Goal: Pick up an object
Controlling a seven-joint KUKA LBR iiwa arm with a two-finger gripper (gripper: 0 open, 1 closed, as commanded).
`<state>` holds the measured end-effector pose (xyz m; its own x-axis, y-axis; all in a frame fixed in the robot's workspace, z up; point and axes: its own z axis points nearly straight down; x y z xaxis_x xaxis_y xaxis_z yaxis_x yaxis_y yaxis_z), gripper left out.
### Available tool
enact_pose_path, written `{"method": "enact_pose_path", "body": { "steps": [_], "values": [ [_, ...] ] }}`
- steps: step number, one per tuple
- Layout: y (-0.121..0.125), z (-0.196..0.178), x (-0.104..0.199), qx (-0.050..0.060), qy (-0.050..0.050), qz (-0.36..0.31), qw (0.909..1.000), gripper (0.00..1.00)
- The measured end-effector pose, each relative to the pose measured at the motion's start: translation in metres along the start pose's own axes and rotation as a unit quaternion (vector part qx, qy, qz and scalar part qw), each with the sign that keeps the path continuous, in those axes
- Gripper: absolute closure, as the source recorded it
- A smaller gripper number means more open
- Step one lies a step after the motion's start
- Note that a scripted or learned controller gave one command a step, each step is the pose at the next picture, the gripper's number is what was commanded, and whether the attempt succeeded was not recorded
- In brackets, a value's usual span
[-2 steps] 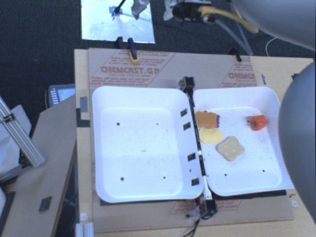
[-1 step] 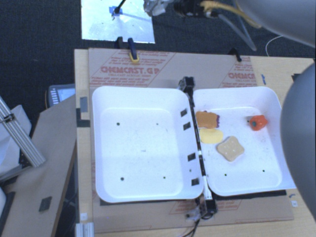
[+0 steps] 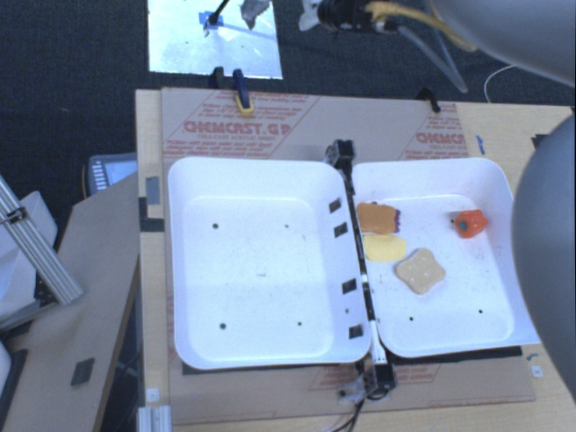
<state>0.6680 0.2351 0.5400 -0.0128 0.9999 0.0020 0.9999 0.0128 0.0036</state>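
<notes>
Camera view: the right bin (image 3: 486,174) holds four small things, an orange-brown slice (image 3: 377,218) beside the divider, a yellow piece (image 3: 385,248) just below it, a tan toast shape (image 3: 419,271) near that, and a red-orange piece (image 3: 469,223) apart to the right. The left bin (image 3: 193,174) stands beside it. Both rest on a printed board (image 3: 270,120) on the wooden bench (image 3: 148,106), over dark floor. The grey arm (image 3: 549,241) covers the right bin's edge. The gripper (image 3: 281,3) is cut off at the top; its jaws cannot be judged

Four items (image 3: 396,246) lie in the right bin (image 3: 490,327) (beside the left bin (image 3: 193,331)).
</notes>
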Motion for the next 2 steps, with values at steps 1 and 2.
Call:
{"method": "enact_pose_path", "body": {
  "steps": [1, 2],
  "values": [
    [-0.0001, -0.0116, 0.0006, -0.001, 0.001, -0.002, 1.0000, 1.00],
    [-0.0001, -0.0112, 0.0006, -0.001, 0.000, -0.003, 1.0000, 0.00]
  ]
}}
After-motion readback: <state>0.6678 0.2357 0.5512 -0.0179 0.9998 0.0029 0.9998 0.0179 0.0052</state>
